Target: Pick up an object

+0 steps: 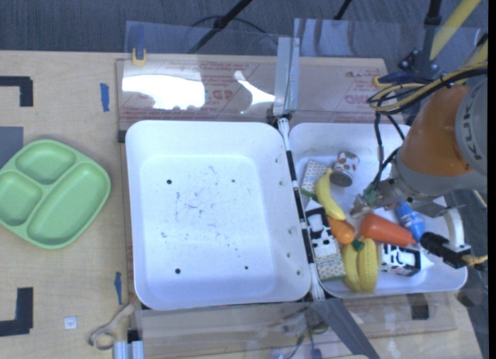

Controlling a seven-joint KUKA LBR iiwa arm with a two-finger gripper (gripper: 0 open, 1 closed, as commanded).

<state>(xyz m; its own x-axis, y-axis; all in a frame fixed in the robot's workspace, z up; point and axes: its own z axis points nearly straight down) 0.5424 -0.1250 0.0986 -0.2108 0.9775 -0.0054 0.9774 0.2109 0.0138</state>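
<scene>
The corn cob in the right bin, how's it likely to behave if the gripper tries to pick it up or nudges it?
The corn cob looks rounded and lies on its side, so a nudge would probably roll it. It rests against the carrot and other toys, so neighbours may shift too. Its bumpy, likely plastic surface could slip between narrow fingers.

Bins (155, 148): white plastic, smooth, matt (left one scuffed)
Bench (54, 94): pale wood
Tray (51, 192): green plastic
Carrot (385, 229): glossy orange plastic
</scene>
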